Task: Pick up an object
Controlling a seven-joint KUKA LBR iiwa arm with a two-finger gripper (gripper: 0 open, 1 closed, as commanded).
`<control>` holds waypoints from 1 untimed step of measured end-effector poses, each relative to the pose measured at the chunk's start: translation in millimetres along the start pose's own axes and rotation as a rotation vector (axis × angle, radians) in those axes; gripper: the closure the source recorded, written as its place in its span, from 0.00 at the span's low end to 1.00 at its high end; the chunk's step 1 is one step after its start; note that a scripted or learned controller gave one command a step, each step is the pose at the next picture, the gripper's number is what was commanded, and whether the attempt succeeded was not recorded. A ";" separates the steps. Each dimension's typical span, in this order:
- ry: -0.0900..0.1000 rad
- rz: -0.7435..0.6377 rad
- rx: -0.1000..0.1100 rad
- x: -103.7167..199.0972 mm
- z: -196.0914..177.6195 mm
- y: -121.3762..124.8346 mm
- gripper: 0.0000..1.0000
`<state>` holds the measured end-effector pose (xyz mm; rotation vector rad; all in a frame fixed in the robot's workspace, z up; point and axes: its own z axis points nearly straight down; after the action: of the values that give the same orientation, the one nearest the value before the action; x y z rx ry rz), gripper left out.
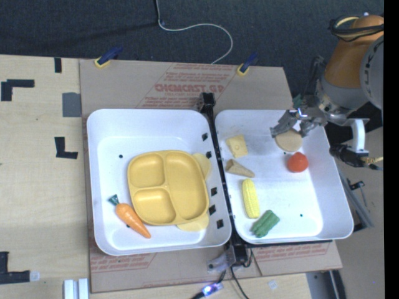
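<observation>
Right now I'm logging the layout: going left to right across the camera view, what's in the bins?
carrot → yellow tray → corn cob → green vegetable → tomato

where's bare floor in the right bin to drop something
Right bin: bare floor in the near right corner, bordered by the tomato above and the green vegetable to the left. The left side is crowded: cheese, wedge, corn. The hand hangs over the far part.

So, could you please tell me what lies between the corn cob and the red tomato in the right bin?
In the camera view, only bare white bin floor lies between the corn cob and the tomato.
</observation>
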<state>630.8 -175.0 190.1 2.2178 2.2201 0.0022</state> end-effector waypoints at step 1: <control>0.001 0.000 0.000 0.4 -36.9 1.1 1.00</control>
<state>631.8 -174.6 227.0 2.2178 2.2212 0.0027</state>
